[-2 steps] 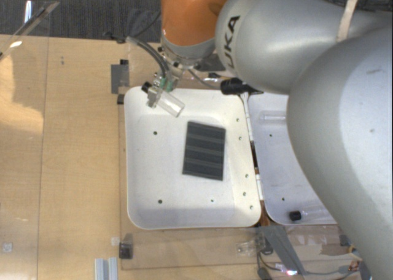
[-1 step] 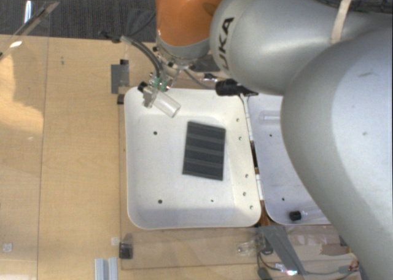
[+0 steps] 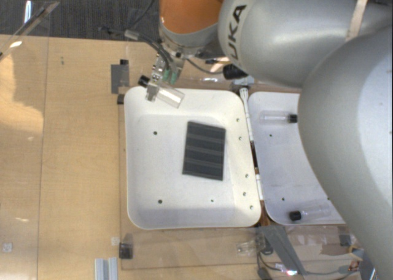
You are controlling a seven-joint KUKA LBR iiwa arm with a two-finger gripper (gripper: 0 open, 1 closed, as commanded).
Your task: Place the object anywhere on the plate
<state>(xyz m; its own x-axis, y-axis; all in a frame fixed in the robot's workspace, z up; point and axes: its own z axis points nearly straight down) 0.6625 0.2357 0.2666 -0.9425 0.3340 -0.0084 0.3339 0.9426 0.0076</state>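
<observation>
The pincer, its grip impossible to tell, is best steered right and nearer, over the dark ribbed plate.

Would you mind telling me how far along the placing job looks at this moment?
Nothing looks done yet: the dark ribbed plate in the left bin carries nothing. In hand: the gripper is at that bin's far-left corner beside a small clear object; a grasp isn't visible. Left: carrying the object onto the plate.
</observation>
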